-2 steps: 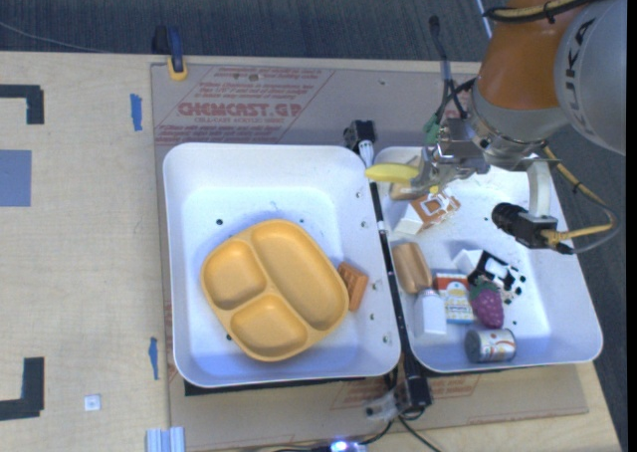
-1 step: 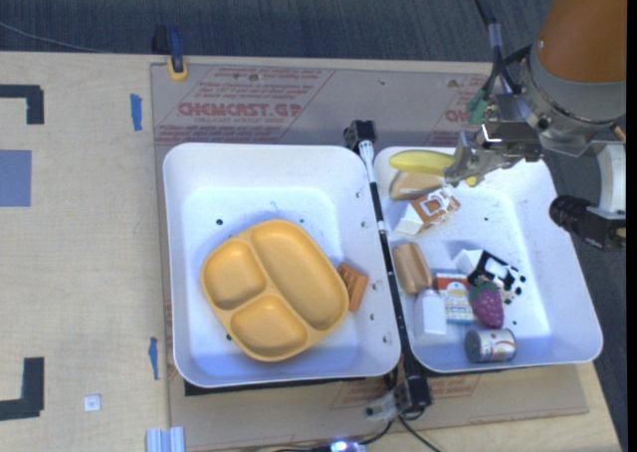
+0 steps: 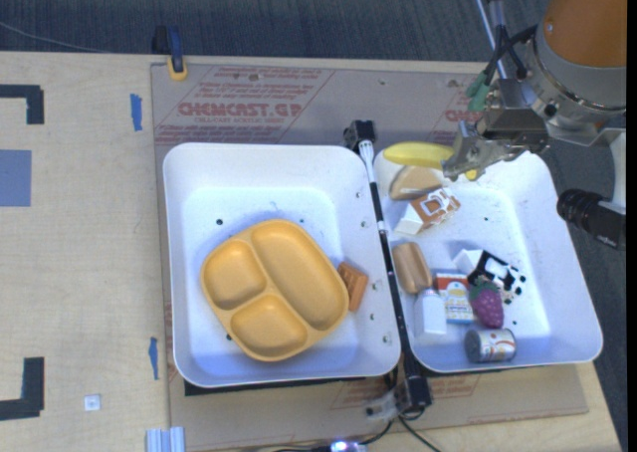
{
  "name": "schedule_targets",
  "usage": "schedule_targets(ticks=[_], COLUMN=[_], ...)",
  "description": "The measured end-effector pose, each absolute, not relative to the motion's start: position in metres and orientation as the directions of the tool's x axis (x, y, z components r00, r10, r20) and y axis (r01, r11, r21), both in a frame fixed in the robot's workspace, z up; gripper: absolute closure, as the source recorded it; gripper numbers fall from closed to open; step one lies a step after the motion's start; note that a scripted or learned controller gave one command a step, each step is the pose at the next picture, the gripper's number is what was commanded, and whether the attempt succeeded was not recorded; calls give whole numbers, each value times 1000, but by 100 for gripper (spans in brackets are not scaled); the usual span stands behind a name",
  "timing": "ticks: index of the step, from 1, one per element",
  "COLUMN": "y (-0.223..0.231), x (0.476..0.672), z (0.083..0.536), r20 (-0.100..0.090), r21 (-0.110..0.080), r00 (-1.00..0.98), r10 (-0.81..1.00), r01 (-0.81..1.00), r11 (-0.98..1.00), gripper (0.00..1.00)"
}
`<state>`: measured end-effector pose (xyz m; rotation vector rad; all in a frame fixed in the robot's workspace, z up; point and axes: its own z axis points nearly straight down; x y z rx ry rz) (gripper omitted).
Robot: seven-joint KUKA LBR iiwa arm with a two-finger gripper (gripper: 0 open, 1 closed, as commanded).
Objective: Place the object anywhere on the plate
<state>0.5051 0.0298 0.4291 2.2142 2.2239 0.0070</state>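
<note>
Over the right bin (image 3: 557, 336), hand (image 3: 465, 169), fingertips hard to make out

Yellow-orange plate (image 3: 274, 288) in a white bin (image 3: 199, 181); yellow banana (image 3: 415, 153), purple fruit (image 3: 489, 306).

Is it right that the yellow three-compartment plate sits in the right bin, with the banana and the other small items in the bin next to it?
Not quite. In the camera view the yellow plate sits in the left bin, not the right one. The banana and the other small items lie in the right bin, beside it, as you said.
</note>
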Motion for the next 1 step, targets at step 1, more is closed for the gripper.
schedule_targets(ticks=[1], y=[30], x=[505], z=[429], r20=[0], r21=[5], r00=[-3], r10=[1000], r01=[1000], r11=[3], gripper=[0])
